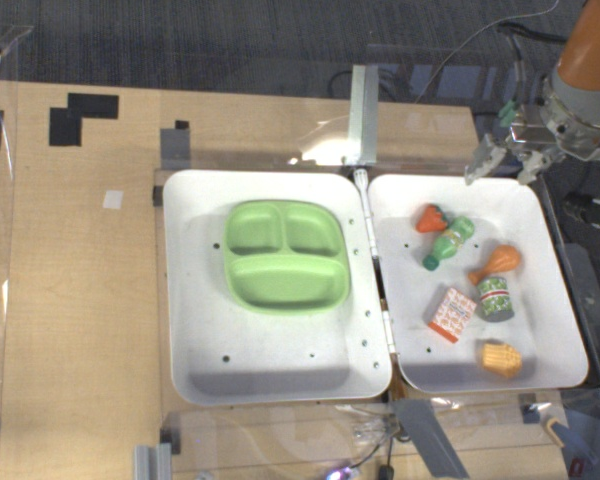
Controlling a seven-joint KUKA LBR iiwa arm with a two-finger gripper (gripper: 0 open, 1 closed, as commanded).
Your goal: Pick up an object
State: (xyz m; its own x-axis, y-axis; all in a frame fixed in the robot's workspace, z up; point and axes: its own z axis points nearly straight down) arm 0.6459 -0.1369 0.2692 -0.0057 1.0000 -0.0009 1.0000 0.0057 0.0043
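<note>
Well apart from the spread, empty fingers (502,165) at the right bin's (550,268) far edge, the green bottle (450,243) lies inside.

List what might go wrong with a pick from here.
1. The green bottle touches the strawberry, so the gripper could nudge one while closing on the other.
2. The can sits tight between the orange drumstick and the carton, leaving little finger room.
3. The corn lies near the bin wall.
</note>
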